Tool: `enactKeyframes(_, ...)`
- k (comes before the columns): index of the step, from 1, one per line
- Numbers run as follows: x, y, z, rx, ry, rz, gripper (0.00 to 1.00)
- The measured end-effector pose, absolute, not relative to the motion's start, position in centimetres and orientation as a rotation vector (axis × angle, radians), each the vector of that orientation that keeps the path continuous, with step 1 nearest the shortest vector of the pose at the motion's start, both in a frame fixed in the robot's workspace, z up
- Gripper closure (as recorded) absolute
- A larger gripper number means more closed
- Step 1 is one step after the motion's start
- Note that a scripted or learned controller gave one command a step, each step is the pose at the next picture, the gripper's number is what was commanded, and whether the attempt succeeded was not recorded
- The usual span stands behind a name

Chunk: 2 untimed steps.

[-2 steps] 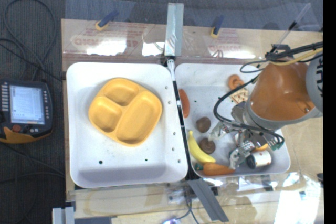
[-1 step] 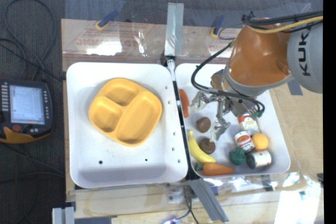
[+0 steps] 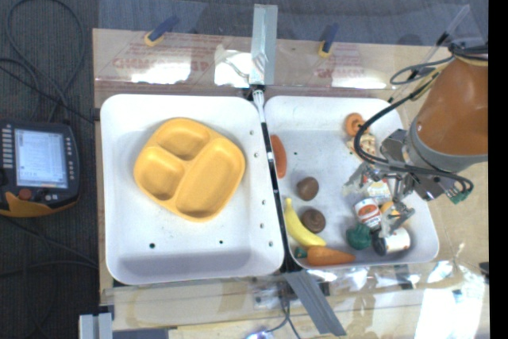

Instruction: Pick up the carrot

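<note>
The claw [image 3: 389,198] hangs over the right side of the right bin [image 3: 317,123], at about three o'clock from that bin's middle, under the orange band of the arm [image 3: 452,115]; its metal parts blend into a cluster of small items below it, so I cannot tell whether it is open or closed, nor whether it touches anything. The carrot [image 3: 329,256] lies flat along the bin's near wall at about six o'clock, orange, tapering toward the right, well apart from the claw. Its thick end is just beside the tip of a yellow banana [image 3: 299,226], and a dark green toy [image 3: 359,236] sits near its thin end. Two brown round pieces [image 3: 308,188] lie at about twelve o'clock from the carrot. The bin floor between them and the claw is bare white. In the left bin [image 3: 127,250], a yellow divided plate [image 3: 189,167] rests on the desk's far side from the arm.
</note>
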<state>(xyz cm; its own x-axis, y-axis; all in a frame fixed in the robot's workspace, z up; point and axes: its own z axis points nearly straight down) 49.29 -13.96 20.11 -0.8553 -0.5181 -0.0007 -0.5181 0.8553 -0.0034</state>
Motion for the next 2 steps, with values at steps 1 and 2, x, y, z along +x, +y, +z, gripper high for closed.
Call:
enactKeyframes(1,54.9,-21.5,13.8,-0.695,3.062,0.005,0.00)
enactKeyframes(2,50.8,-21.8,9.4,-0.942,2.970,-0.016,0.00)
